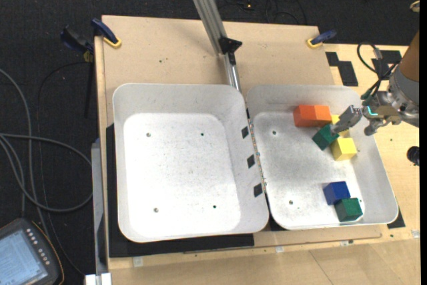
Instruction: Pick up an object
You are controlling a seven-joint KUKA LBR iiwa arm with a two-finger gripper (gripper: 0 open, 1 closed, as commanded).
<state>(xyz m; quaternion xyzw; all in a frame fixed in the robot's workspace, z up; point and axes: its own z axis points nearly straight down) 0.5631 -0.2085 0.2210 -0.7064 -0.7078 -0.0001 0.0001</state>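
The right bin (293, 210) holds several blocks. An orange block (312, 115) lies near its back, with a dark green block (325, 137) and a yellow block (344, 147) just in front of it. A blue block (336, 191) and a second green block (349, 209) sit near the bin's front right corner. My gripper (358, 120) hangs at the bin's right side, just right of the orange block and above the yellow one. Its fingers stand apart with nothing between them.
The left bin (177, 157) lies beside the right one. A metal pole (203, 3) slants from the back of the bench toward the gap between the bins. Clamps (105, 33) sit at the bench's back corners.
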